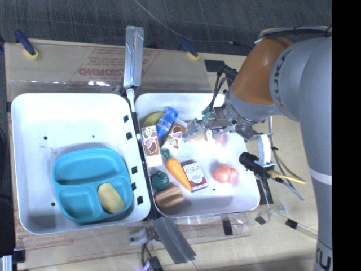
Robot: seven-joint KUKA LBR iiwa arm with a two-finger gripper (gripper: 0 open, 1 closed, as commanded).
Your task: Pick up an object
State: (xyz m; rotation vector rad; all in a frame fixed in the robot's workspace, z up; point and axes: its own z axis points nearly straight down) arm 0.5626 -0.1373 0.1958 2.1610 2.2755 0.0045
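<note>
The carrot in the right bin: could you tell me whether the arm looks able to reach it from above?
Probably yes. The carrot lies uncovered, top side open, though a small carton and a dark green item crowd its sides.

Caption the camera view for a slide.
Arm's hand low over the right bin of toy food; blue tray with a potato in the left.

The light is bright and even from above. The white bins (pixel 34 151) look slightly overexposed, with glare on the clear sheet (pixel 96 83) behind them. Shadows are soft. The picture is a little grainy, and the arm (pixel 299 66) is softly blurred.
</note>
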